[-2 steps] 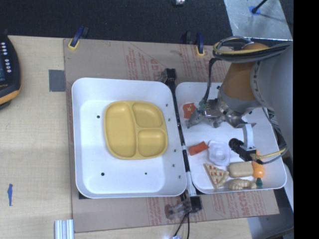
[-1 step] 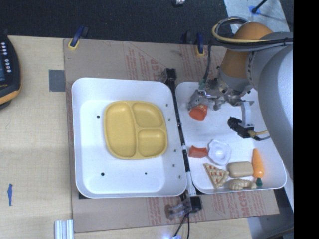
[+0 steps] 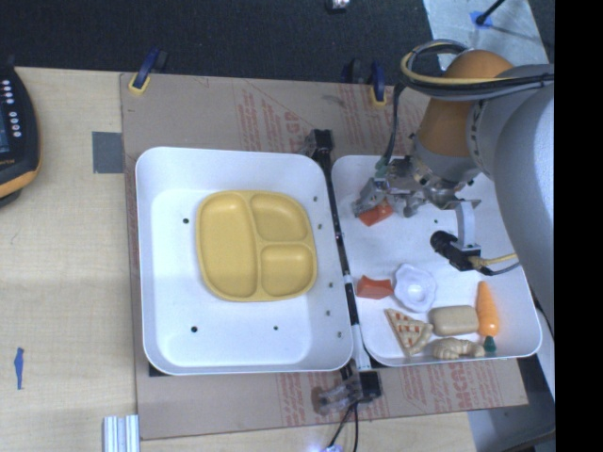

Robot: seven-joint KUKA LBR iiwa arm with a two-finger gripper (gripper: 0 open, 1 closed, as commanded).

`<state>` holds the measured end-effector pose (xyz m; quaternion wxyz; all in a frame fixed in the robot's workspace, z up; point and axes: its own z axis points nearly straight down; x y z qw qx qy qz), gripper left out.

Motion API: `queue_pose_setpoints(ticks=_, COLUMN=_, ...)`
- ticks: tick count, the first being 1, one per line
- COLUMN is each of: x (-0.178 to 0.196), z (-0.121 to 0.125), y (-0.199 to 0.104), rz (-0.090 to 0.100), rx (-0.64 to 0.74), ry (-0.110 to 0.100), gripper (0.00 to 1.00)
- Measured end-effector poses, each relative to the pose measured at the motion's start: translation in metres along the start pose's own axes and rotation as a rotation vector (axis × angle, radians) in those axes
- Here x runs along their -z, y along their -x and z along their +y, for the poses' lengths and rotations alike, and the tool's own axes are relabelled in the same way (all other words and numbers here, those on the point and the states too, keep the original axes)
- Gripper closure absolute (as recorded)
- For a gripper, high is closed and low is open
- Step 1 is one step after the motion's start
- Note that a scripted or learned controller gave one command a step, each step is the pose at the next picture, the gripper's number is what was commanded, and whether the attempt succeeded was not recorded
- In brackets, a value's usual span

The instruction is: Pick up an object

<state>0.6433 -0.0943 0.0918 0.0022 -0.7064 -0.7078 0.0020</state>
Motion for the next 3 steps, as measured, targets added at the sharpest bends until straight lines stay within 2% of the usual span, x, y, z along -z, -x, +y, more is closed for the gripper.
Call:
queue_pose_setpoints(ticks=1, x=0.011, z=0.001, y=0.000, rz=0.000, rx=0.006, ry=-0.001, gripper=1.00)
queue_pose_setpoints(ticks=2, x=0.105, z=-0.079, y=-0.023, rz=0.002, rx=-0.001, ry=0.003, gripper=1.00)
queue_pose_setpoints(ticks=3, x=0.135, z=-0.061, y=-0.076, rz=0.001, rx=0.006, ry=0.006, gripper=1.00)
